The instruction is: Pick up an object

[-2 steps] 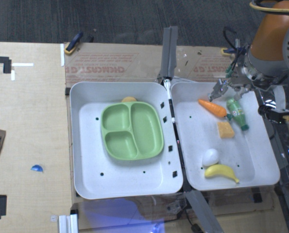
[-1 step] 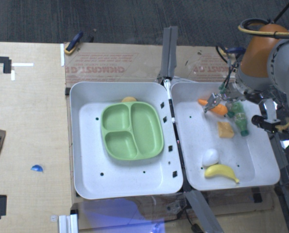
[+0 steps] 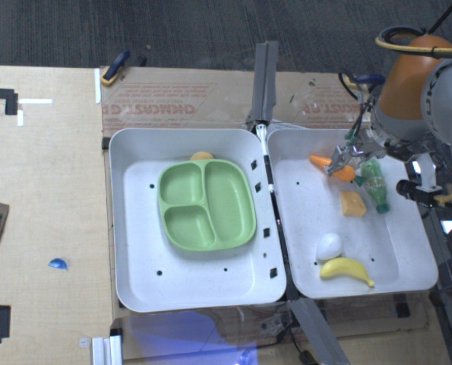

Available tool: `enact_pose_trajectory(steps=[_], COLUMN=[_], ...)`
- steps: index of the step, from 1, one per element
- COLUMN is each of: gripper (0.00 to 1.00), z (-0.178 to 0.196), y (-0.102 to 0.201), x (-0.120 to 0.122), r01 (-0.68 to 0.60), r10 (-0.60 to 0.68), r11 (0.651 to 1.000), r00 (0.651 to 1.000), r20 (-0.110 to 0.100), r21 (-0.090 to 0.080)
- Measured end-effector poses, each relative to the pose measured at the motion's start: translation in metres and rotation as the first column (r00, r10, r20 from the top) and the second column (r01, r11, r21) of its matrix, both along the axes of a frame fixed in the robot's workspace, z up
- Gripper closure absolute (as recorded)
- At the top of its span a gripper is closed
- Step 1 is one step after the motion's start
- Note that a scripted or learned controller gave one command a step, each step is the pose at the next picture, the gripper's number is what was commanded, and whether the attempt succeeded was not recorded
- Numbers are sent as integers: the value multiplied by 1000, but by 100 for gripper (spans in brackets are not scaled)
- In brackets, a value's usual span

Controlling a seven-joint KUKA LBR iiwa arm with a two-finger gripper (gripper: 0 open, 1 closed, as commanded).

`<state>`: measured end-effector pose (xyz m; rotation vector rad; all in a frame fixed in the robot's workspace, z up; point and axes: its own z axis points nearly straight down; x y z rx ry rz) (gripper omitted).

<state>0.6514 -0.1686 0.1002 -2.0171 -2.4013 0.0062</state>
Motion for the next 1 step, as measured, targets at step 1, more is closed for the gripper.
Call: enact_pose_trajectory(steps=[1], gripper=[100], z=[104], y=[46], x=[3], r01=[72], r10=[-72], r11=[997], r00=[997], r20=[6], r21=[-2])
